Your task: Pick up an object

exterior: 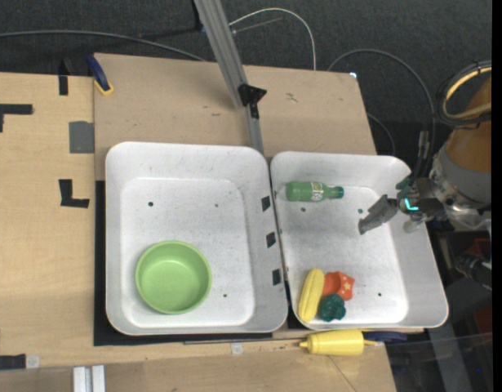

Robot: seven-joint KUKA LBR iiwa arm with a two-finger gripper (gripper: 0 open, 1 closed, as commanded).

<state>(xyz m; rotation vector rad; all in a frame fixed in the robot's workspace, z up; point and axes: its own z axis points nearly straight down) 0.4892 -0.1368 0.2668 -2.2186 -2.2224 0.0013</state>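
Jaws above right bin's (414, 296) right edge.

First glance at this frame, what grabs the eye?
The bright green bowl in the left bin, near its front-left corner. Next, the colourful cluster at the front of the right bin: a yellow corn-shaped toy, a red toy and a dark green toy, with a green bottle lying near the back. The gripper hovers at that bin's right side.

The tan worktop (38, 153) carries two shallow white bins side by side, the left bin (116, 219) and right bin (426, 300) touching. A yellow bottle (336, 343), apparently mustard, lies just before the right bin.
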